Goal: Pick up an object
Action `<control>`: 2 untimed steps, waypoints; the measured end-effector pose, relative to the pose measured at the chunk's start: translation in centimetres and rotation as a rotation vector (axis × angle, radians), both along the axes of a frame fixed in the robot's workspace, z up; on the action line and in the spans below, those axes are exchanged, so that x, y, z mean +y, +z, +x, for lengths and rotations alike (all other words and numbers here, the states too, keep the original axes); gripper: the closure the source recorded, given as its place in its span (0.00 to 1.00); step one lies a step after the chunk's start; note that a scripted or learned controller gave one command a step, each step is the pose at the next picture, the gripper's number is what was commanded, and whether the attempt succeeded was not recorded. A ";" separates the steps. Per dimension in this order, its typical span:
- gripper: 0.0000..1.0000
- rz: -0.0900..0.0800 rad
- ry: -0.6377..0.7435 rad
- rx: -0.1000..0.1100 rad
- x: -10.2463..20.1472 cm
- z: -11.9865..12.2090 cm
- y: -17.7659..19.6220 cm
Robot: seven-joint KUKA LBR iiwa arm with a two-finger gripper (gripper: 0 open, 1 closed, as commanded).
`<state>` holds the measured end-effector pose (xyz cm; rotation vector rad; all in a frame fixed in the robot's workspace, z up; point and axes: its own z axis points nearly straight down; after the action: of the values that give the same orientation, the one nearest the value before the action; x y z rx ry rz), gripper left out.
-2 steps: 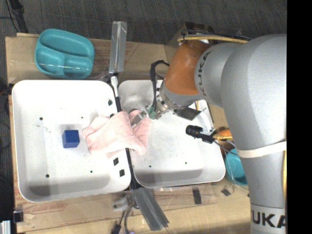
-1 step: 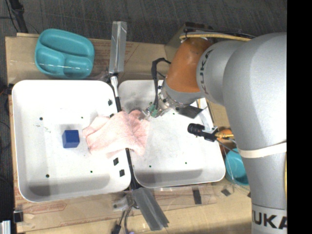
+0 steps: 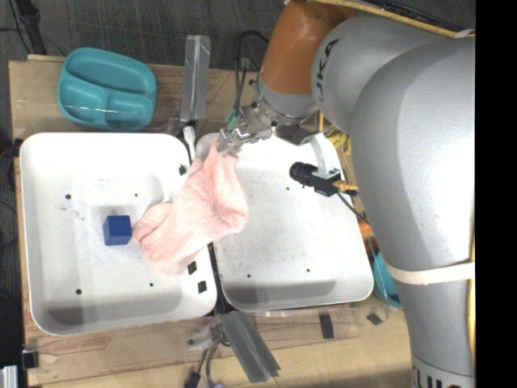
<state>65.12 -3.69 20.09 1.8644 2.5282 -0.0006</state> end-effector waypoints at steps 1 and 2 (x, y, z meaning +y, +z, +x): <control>1.00 0.000 0.050 -0.001 -4.1 0.4 0.5; 0.00 0.000 0.051 -0.001 -4.0 0.4 0.5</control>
<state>65.49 -7.72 20.61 1.7990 2.5737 0.0000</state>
